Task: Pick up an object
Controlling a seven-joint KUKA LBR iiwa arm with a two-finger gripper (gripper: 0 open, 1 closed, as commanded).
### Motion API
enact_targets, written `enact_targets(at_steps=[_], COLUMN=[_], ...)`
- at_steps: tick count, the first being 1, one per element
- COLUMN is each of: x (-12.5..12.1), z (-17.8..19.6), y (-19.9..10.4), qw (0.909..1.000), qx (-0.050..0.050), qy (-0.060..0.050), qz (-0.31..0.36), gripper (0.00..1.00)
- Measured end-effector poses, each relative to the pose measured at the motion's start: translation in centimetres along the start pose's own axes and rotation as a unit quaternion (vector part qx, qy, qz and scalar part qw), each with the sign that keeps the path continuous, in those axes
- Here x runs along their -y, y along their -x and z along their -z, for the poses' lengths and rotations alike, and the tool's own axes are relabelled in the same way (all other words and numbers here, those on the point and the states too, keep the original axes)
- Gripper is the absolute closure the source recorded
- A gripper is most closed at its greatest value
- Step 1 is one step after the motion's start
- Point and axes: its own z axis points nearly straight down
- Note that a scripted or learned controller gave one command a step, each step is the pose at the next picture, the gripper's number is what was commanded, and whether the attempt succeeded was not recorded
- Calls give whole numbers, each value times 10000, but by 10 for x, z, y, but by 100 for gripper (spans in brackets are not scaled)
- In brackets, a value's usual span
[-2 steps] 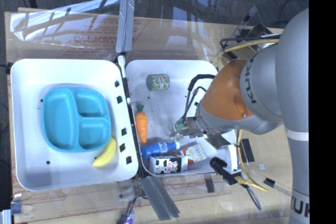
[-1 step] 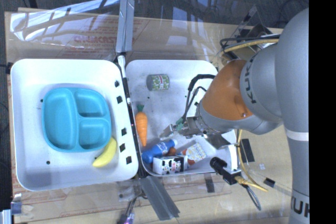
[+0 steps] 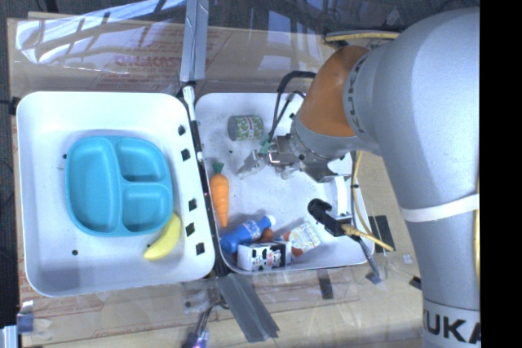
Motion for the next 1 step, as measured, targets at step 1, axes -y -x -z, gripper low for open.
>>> enact_targets(at_steps=[1], x=[-61], z=[30], y=[0], qw=[9997], qx=[-1], qy=[9], qz=[-253], gripper=[0])
